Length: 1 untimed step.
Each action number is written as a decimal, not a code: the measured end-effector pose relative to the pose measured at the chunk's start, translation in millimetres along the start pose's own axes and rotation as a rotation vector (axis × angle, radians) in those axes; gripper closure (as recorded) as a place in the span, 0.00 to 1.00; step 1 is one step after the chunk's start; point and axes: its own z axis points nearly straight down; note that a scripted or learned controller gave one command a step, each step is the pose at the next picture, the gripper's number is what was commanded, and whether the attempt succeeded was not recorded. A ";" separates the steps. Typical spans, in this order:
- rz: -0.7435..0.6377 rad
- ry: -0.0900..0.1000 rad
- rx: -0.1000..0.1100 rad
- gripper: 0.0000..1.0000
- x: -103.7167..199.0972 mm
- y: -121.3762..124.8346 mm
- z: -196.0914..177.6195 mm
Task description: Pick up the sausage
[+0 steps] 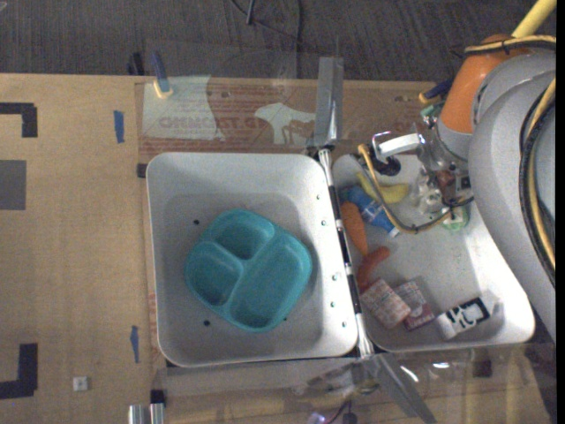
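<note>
The sausage (372,264) is seen near the right bin's (503,321) left wall; the gripper's (430,193) state cannot be told.

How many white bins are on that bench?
2. The left bin holds a teal divided plate. The right bin, touching it, holds the small items, partly covered by the arm.

Bench inventory: two white bins, contents counted.

Left bin (168,237): one teal divided plate (249,269). Right bin (503,321): one sausage (372,266), one carrot (355,226), one banana (386,190), one blue item (378,215), two small packets (399,303).
</note>
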 end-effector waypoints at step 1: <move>-0.370 0.001 0.038 1.00 -38.4 67.8 18.7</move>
